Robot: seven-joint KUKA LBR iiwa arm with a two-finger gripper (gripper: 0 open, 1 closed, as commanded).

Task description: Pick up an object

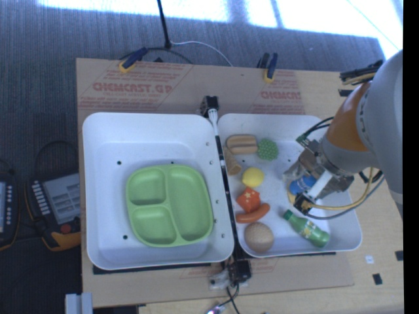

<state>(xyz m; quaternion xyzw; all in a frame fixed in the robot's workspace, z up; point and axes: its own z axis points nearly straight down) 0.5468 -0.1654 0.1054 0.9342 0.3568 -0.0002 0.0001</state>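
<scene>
Leftmost, the left bin point(98, 136) holds a green divided plate point(169, 205) near its middle. Next, the right bin point(340, 244) has a hot dog bun point(241, 144), green ball point(267, 150), lemon point(253, 176), orange piece point(249, 200), sausage point(253, 214) and brown egg-shaped thing point(259, 237) along its left side, with a green bottle point(306, 228) lying near the front edge. Gripper point(305, 190) is low by the right edge, just above the bottle; finger state cannot be told.
</scene>
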